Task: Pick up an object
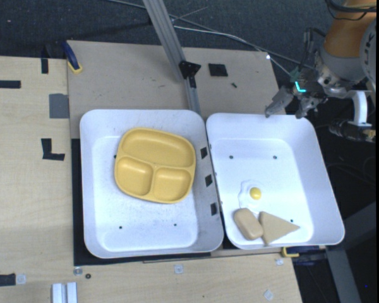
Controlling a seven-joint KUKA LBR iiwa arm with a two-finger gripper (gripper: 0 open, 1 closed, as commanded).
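End effector sits upper right of frame, above the far rim of the right bin, fingers spread, nothing between them. Candidates are clustered lower in that bin: fried egg, bread roll, tan wedge, the roll and wedge touching. Yellow divided plate lies in the left bin. Risks: items packed close to the near wall, so a descent may clip the rim or nudge neighbours; the flat egg probably slips out.

The arm is cut off by the right and top edges. The metal pole is cut off by the top edge. The gripper is too small to judge.
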